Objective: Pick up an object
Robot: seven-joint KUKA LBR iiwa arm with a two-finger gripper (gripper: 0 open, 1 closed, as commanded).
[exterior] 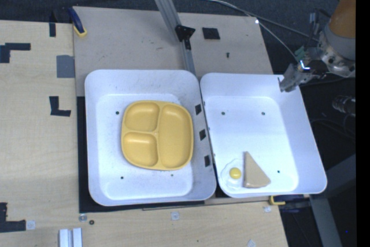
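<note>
Hand: the hand (289,83) sits at the upper right rim of the right bin (263,89); whether it is open or closed, I cannot tell.
Targets: tan wedge (254,172) and small yellow ball (235,173), lower part of the right bin.
Approach: come down on the wedge, clear of the ball just beside it.
Nearby: yellow divided plate (157,135) in the left bin (104,89), well apart.

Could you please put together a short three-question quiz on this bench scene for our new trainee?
1. True or false: the yellow divided plate lies in the left bin.
2. Which things lie in the right bin? A) a tan wedge and a small yellow ball B) a red cup C) a blue block
3. Fill in: the gripper hovers by the right bin's far ____ corner.

Key: 1 true; 2 A; 3 right.
</note>
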